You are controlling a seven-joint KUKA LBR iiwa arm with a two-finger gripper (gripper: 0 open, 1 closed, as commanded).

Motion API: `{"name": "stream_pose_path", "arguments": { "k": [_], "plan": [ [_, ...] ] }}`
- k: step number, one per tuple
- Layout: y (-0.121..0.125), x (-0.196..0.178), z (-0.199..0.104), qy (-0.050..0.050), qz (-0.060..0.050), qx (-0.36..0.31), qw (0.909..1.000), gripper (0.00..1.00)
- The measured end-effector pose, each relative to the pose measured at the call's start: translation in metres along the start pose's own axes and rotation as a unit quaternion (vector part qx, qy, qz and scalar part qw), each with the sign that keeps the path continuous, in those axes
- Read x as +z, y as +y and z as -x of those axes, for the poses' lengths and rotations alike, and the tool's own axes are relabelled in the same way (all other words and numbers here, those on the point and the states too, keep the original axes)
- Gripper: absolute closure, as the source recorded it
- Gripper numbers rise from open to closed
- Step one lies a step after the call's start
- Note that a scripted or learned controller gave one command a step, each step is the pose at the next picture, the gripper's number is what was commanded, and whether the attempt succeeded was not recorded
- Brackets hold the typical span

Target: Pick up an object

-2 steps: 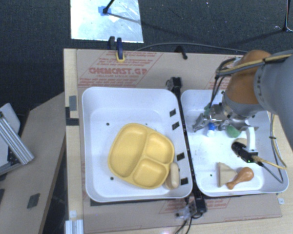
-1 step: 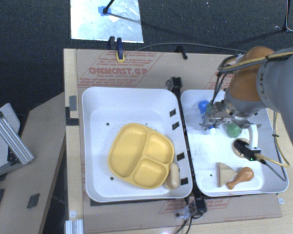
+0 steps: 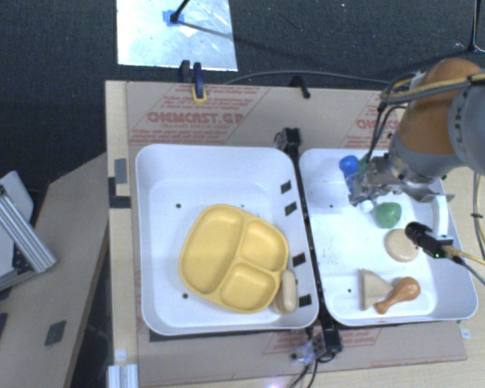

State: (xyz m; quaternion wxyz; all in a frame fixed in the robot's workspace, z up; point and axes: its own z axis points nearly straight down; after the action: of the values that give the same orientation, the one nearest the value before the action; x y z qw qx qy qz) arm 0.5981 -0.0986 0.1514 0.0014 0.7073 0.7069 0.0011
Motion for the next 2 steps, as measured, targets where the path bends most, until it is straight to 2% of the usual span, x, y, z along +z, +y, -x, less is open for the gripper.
{"name": "stream_pose_path", "arguments": {
  "k": [1,2],
  "plan": [
    [0.007,-0.045,-0.001,0.000,0.001,-0.002,1.0000,1.00],
    [0.012,-0.109,0.001,0.000,0.002,-0.002,1.0000,1.00]
  ]
}}
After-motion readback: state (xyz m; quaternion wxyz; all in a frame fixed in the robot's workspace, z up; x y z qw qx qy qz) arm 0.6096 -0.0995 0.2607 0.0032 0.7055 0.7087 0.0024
